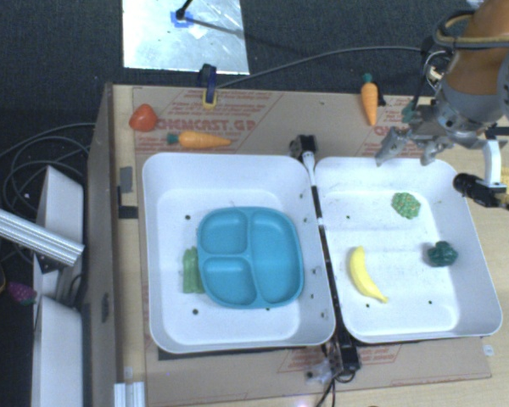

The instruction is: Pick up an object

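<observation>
In the right bin [458, 312] lie a yellow banana [365, 275], a light green bumpy lump [405, 204] and a dark teal lump [442, 254]. My gripper [409, 147] hangs over the back rim of the right bin, up and left of the light green lump. Its two grey fingers [389, 145] are spread apart with nothing between them. The left bin [174, 185] holds a blue divided plate [249, 257] with a green piece [191, 271] lying along its left side.
On the cardboard behind the bins lie a carrot [202, 140], a red-orange toy [142, 118] and another carrot [370, 101]. A black clamp [304, 148] sits where the bins meet. Cables and a black part [479, 190] hang at the right.
</observation>
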### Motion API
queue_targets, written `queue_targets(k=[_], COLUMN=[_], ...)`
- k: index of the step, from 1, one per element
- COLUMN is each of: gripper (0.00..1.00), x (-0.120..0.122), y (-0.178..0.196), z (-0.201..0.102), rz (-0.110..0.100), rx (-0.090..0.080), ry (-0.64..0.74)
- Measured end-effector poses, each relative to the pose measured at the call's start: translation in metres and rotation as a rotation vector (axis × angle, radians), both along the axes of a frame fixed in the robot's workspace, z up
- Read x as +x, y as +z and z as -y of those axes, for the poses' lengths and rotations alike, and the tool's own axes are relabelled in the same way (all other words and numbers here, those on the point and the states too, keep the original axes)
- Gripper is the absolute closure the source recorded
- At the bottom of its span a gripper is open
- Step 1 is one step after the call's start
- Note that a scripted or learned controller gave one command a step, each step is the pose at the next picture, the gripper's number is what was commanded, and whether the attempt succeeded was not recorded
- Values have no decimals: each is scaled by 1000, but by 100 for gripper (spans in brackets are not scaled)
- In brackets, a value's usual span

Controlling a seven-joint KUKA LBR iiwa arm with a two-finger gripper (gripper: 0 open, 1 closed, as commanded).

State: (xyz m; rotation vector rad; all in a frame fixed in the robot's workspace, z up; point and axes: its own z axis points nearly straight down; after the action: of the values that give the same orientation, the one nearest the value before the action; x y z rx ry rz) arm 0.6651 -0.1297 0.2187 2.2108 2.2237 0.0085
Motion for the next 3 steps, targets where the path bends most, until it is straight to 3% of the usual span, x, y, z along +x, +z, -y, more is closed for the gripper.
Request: queue_targets(k=[1, 2, 3], gripper=[0, 0, 100], x=[3, 3, 5], y=[-46, -136, -122], z=[62, 70, 71], rz=[-7, -9, -1], rx=[-2, 1, -2], ry=[-4, -5, -2])
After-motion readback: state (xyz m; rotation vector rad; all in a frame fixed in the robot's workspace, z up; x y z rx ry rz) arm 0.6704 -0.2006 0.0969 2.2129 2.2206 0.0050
